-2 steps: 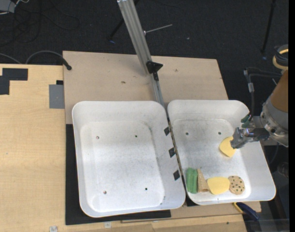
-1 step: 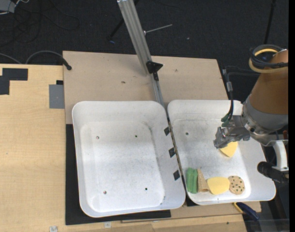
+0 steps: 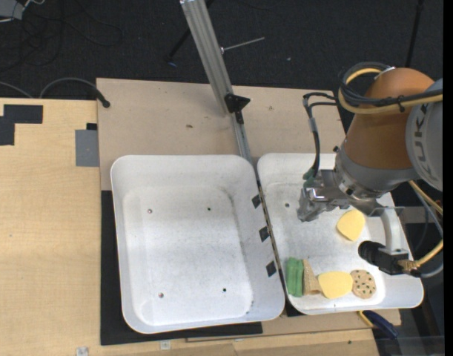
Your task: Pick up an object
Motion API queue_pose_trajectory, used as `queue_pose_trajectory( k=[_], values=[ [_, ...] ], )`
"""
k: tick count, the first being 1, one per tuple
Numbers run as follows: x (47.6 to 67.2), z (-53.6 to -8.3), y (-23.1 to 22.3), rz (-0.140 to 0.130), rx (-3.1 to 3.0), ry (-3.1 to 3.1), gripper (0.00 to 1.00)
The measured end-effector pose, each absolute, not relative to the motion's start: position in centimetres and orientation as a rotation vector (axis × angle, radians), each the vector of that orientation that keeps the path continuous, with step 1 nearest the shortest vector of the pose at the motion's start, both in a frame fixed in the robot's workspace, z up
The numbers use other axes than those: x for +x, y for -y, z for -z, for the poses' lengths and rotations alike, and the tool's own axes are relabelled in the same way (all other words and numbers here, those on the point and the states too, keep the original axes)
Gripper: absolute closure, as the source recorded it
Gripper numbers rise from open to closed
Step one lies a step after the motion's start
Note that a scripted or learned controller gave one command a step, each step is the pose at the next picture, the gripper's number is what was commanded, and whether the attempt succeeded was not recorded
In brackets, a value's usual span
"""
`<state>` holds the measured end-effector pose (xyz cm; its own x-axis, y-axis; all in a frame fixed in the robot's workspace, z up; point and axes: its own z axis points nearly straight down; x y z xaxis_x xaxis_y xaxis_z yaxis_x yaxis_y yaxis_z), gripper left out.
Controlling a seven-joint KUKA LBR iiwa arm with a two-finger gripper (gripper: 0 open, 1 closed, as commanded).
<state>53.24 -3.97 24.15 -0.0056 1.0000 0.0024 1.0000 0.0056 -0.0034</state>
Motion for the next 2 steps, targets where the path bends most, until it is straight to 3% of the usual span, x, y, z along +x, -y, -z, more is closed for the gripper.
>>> queue_pose_trajectory(
  k=[1, 2],
  values=[
    [55.8, -24.6, -0.7, 0.001, -2.215, 2.225, 1.0],
    [56.8, -23.3, -5.8, -0.003, -2.215, 2.224, 1.0]
  ],
)
